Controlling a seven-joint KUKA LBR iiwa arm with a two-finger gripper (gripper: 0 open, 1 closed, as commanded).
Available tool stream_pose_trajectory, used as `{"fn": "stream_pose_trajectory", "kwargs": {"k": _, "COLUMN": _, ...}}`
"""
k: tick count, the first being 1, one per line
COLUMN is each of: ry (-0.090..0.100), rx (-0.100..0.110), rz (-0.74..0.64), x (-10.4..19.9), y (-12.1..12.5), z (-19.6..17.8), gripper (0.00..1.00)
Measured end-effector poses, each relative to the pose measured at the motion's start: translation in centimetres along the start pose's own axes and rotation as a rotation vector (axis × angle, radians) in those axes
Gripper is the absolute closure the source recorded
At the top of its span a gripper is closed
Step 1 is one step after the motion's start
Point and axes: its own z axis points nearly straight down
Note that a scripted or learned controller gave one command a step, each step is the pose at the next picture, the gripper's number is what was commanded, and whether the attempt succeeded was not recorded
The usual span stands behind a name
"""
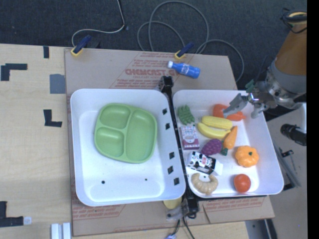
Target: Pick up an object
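Gripper [244, 106] hangs open and empty over my right bin's [273, 148] far edge; descending here, I risk nudging the red tomato [219, 108] against the banana [215, 126].

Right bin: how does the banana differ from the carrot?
The banana is yellow; the carrot is orange with a green end. The banana is the longer and thicker of the two. The banana lies roughly crosswise in the right bin, while the carrot lies slanted, its green end toward the purple grapes. Both are toy foods lying flat in the same bin, side by side.
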Motion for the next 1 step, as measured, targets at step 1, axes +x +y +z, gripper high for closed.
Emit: {"fn": "stream_pose_trajectory", "kwargs": {"k": 1, "ry": 0.002, "rx": 0.014, "rz": 0.006, "x": -7.38, "y": -0.22, "z": 14.55, "gripper": 0.00}}
